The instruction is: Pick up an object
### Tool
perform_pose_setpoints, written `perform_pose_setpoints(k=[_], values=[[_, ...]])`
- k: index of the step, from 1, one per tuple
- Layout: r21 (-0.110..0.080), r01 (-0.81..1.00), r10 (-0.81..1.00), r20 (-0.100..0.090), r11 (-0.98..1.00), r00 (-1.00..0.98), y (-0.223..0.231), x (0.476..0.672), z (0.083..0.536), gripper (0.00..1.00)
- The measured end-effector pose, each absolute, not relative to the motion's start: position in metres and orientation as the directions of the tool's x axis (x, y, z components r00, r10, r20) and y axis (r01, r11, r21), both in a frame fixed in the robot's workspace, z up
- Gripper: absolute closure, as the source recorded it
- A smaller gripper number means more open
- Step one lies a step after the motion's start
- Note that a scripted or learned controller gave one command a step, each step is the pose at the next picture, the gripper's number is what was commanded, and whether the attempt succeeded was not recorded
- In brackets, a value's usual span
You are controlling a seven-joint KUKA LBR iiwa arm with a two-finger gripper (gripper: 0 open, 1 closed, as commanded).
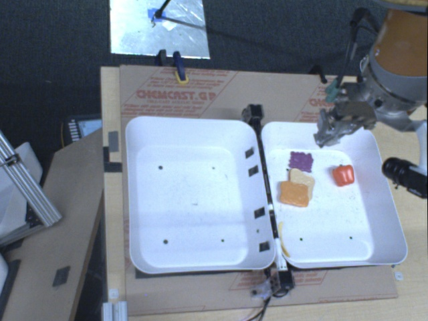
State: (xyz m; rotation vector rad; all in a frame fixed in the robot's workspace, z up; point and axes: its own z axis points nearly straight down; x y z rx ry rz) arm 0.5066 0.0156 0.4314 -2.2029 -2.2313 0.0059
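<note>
White right bin (pixel 384 243); tool (pixel 328 136) above, fingertips too blurred to read.

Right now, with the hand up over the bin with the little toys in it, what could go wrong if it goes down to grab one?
The purple piece, tan piece and orange piece lie touching, so the hand might nudge or drag a neighbour. The red piece looks small and could slip away.

Robotics lab: cardboard-topped bench (pixel 200 89), two white bins (pixel 184 129), aluminium framing (pixel 27 192), loose cables (pixel 267 289).
</note>
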Motion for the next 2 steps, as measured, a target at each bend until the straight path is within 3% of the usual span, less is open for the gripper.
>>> perform_pose_setpoints(k=[1, 2], values=[[-0.006, 1.000, 1.000, 0.001, 0.012, -0.012, 0.097, 0.485, 0.346, 1.00], [0.012, 1.000, 1.000, 0.004, 0.007, -0.007, 0.123, 0.487, 0.448, 1.00]])
